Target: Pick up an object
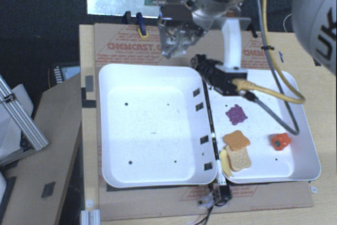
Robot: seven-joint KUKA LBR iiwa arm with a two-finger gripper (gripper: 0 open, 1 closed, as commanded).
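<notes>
Camera view: candidates all sit in the right bin (303, 166). Purple grape cluster (236, 114), knobbly, near the bin's middle. In front of it an orange cheese-like slab (236, 139), flat and smooth, overlapping the top of a tan bread slice (240, 159), square-ish with a crust edge; a pale yellow piece (225, 163) pokes out on the slice's left, against the divider wall. Small red-orange pepper-like toy (281, 141) sits apart toward the right wall. Left bin (113, 166) is shallow white plastic, rounded corners, a few dark dots on its floor. Both bins rest on printed cardboard (129, 45) on the tabletop (63, 129). Gripper (176, 39) hangs above the cardboard behind the left bin's far rim, well apart from every item; jaws blurred, can't tell whether spread or closed. Black bracket (221, 79) with a yellow cable (279, 95) and a grey one loops over the right bin's far half, just behind the grapes.
</notes>
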